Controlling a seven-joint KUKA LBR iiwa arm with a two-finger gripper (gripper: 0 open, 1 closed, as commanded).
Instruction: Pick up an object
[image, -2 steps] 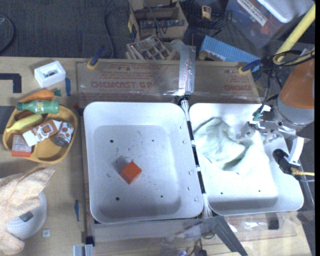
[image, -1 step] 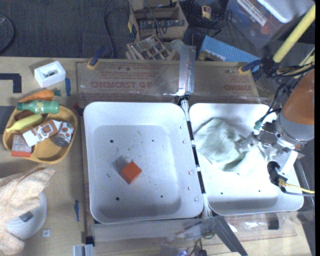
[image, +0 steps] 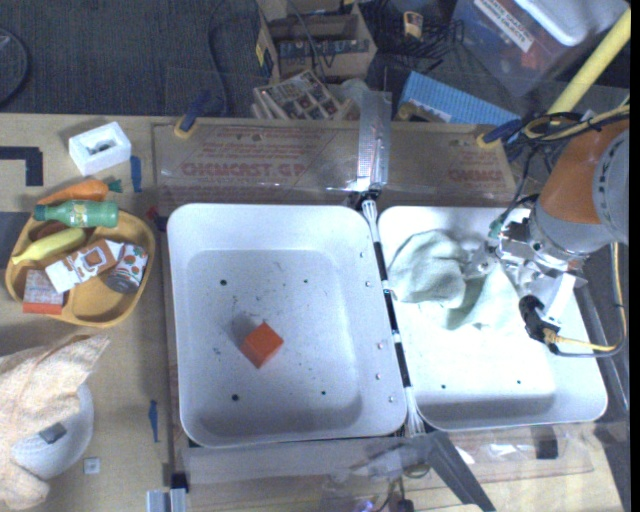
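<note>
An orange cube (image: 263, 344) lies in the left bin (image: 200, 250), a little left of its middle. A pale green cloth (image: 428, 277) lies crumpled in the upper left of the right bin (image: 500, 390). The gripper (image: 494, 254) hangs low over the cloth's right edge, below the grey arm with its orange band (image: 575, 190), which comes in from the right. The cloth bunches up towards the gripper, and a fold trails down and right beneath it.
A yellow bowl (image: 100, 305) with toy food stands left of the bins, with a white box (image: 100, 147) behind it. A beige cloth (image: 45, 395) lies at the bottom left. A black and yellow cable (image: 560, 342) runs over the right bin's right side.
</note>
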